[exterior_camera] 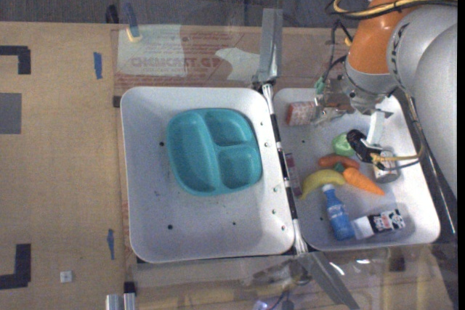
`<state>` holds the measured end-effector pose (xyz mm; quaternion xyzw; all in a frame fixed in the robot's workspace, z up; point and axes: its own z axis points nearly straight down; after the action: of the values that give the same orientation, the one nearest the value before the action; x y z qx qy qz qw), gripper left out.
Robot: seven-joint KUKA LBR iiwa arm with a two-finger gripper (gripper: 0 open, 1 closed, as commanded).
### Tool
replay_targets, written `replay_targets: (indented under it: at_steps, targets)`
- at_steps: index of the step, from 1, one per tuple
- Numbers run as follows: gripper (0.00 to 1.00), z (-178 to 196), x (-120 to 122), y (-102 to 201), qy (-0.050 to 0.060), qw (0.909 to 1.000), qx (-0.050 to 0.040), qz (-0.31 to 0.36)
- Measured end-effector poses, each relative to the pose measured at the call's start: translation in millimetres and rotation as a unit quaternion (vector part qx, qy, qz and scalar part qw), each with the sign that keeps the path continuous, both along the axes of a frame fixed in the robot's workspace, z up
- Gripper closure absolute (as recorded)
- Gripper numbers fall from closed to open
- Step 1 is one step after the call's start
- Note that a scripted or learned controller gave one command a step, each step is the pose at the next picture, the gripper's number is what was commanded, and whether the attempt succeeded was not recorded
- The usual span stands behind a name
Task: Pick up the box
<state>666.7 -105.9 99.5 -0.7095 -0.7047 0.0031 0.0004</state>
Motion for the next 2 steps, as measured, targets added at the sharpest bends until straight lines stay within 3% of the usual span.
replay_targets:
  at_steps: [1,2]
  targets:
    - [0.0,0,-2,-5,0.004,1.0,-0.0039,-0.001]
    - [0.0,-13,-3,-70,0.01,0.9952,0.0052,-0.097]
